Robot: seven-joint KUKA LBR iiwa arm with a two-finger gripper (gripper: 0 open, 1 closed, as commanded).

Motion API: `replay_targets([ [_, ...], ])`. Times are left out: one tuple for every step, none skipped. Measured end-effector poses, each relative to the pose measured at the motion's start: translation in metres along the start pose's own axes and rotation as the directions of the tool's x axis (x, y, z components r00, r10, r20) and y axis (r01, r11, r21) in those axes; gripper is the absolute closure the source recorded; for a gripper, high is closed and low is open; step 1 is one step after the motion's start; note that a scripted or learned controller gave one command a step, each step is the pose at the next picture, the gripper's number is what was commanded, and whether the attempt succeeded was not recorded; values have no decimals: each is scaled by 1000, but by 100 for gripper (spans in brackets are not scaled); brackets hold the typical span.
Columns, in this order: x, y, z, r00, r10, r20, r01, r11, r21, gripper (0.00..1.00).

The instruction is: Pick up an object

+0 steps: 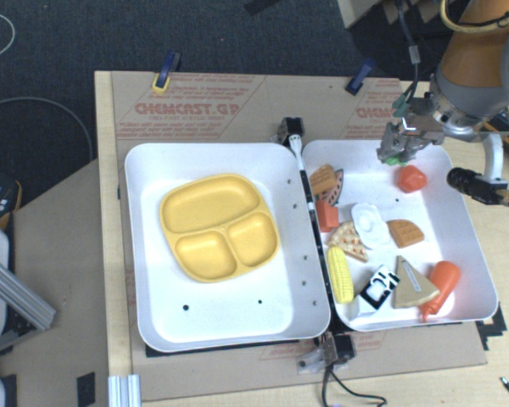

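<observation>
The right bin holds several toy foods. Among them are a red tomato-like piece, a brown bread slice, a white egg, a pizza slice, a yellow corn cob, a sandwich wedge, an orange carrot and a black-and-white piece. My gripper hangs over the bin's far edge, just up and left of the red piece. Nothing visible is held in it.
The left bin holds a yellow divided plate. A brown wedge and an orange-red block lie by the divider between the bins. A black cylinder on the arm reaches over the right bin's far right rim.
</observation>
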State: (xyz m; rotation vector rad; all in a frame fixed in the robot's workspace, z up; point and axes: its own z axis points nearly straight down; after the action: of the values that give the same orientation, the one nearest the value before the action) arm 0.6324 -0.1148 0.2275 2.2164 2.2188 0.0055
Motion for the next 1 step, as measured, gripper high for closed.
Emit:
replay_targets([
  [46, -42, 5, 1000, -3, -4, 3, 1000, 11, 100],
])
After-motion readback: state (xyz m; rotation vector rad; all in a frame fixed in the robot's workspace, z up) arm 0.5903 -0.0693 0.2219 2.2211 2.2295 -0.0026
